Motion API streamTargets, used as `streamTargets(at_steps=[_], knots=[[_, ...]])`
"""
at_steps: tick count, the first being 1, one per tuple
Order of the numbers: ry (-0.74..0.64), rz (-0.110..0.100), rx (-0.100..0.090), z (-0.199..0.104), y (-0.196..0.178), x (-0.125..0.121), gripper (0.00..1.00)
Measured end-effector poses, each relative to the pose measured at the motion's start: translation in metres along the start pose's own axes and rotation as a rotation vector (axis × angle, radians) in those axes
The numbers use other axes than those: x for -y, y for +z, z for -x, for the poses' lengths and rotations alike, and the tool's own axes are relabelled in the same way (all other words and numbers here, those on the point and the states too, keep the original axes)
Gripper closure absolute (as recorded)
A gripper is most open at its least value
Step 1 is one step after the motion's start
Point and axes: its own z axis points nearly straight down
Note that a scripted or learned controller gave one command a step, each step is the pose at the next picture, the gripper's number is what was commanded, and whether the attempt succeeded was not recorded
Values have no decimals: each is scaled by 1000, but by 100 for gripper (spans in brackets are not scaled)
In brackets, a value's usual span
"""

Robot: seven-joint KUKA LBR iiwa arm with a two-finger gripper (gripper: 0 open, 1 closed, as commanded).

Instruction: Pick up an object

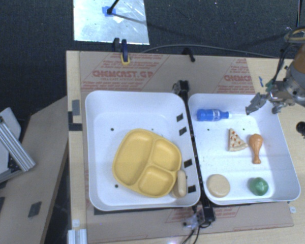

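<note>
2 shallow white bins sit side by side on the bench. The left bin (pixel 99 111) holds a yellow divided plate (pixel 146 162) with 3 compartments, lying a little tilted toward the bin's front right corner. A pale bread roll (pixel 180 183) lies just beside the plate's right front edge, close to the wall between the bins.

The right bin (pixel 282 136) holds 5 small things, all apart from one another. A blue bottle (pixel 211 115) lies on its side near the back left corner, its pale cap pointing right. A pizza slice (pixel 236 141) lies near the middle, with a chicken drumstick (pixel 255 147) just beside it on the right, its bone end pointing toward the front. A round tan cookie (pixel 218 185) rests near the front left, and a green vegetable (pixel 258 186) sits near the front right.

The arm comes in from the right at the back of the right bin. Its gripper (pixel 266 103) hangs above the bin's back right area, to the right of the bottle and behind the drumstick. The 2 fingers (pixel 254 105) stand spread apart with nothing between them, and they touch none of the things in the bin.
</note>
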Motion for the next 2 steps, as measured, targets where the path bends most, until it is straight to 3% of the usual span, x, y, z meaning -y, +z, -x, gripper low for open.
streamTargets(at_steps=[2], knots=[[1, -3, -1, 4, 112, -4, 0]])
